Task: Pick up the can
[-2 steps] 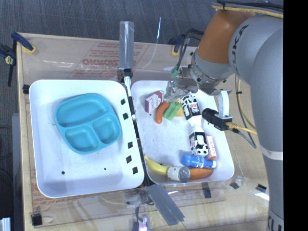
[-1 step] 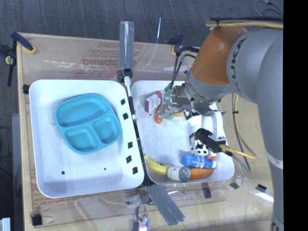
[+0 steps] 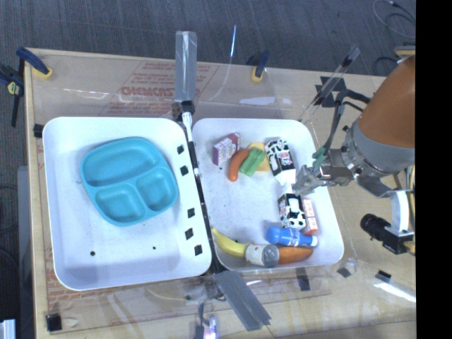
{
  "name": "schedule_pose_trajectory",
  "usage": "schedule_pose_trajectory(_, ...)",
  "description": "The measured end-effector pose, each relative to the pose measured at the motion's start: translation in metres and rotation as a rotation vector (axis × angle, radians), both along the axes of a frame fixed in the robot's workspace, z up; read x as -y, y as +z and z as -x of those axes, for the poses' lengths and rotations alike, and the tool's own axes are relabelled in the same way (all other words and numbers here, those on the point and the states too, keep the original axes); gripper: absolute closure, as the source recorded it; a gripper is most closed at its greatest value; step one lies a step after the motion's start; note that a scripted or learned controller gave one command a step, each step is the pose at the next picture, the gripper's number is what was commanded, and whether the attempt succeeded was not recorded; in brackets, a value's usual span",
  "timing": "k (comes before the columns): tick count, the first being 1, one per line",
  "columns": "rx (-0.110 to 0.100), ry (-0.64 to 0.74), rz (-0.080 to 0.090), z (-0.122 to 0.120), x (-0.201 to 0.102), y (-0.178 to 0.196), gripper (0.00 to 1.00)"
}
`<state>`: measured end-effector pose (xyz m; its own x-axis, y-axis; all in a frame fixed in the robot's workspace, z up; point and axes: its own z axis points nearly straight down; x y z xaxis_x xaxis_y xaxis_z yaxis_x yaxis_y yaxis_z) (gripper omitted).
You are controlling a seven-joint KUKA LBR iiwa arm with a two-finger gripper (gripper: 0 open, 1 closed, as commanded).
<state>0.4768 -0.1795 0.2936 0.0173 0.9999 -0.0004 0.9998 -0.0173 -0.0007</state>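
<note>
One blue metal can [image 3: 288,236] lies on its side near the front of the right white bin [image 3: 326,240], touching an orange carrot [image 3: 293,254]. Light, stiff, slick, I reckon: pinch mid-body. Farther back, gripper [image 3: 308,179] hovers; its opening I cannot tell.

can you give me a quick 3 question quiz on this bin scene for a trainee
1. True or false: the blue divided plate lies in the same bin as the can.
2. Multiple choice: the hand is over A) the left bin, B) the right bin's right side, C) the bare bench in front of both bins.
3. Fill in: the yellow fruit along the right bin's near edge is a ____.

Key
1. False: the plate is in the left bin, the can in the right one.
2. B
3. banana
</note>
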Motion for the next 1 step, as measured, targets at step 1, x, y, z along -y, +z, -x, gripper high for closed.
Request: schedule_pose_trajectory(1,-0.001,-0.013,0.0,-0.0393,-0.0281,-0.0248,1.0)
